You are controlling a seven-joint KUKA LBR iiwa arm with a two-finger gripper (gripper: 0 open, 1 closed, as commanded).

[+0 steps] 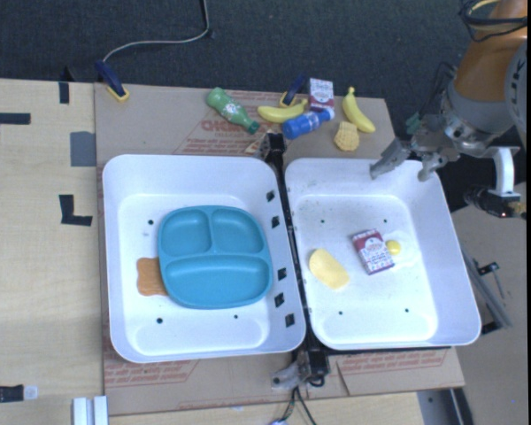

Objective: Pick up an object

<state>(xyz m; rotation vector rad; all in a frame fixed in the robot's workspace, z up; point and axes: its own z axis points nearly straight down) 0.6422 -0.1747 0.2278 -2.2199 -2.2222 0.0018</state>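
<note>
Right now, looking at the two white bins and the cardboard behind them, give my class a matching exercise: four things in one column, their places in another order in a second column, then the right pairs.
Things
1. blue plate
2. red box
3. green bottle
4. end effector

Places
A. on the cardboard behind the bins
B. in the left bin
C. above the far rim of the right bin
D. in the right bin, beside a yellow lump

Pairs: 1-B, 2-D, 3-A, 4-C
</note>
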